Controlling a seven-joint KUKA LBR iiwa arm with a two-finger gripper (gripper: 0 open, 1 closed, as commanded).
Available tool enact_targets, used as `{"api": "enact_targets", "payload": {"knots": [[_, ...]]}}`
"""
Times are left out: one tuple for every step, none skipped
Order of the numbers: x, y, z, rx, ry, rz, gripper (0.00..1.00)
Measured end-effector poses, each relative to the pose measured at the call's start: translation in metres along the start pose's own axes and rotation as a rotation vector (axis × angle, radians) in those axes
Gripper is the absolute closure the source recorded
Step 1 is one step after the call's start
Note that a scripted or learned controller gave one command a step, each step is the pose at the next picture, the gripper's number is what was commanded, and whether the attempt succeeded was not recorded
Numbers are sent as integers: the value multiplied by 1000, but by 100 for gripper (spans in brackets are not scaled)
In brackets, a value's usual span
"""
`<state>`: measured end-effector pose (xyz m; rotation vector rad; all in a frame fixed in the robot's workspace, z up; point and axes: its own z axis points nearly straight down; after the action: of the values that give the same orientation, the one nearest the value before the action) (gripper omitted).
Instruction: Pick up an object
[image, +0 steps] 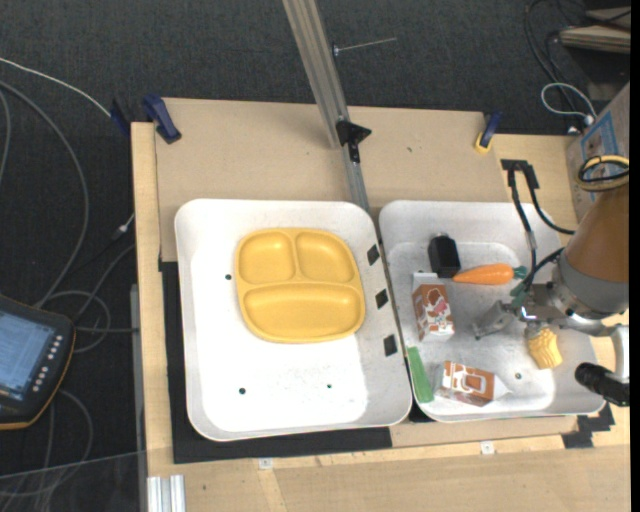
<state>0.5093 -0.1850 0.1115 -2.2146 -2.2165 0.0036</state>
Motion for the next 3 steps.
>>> {"api": "enact_targets", "payload": {"knots": [[1, 0, 20, -2, -1, 0, 0], [1, 1, 8, -7, -2, 0, 100], [1, 5, -35, -13, -6, -1, 100]]}}
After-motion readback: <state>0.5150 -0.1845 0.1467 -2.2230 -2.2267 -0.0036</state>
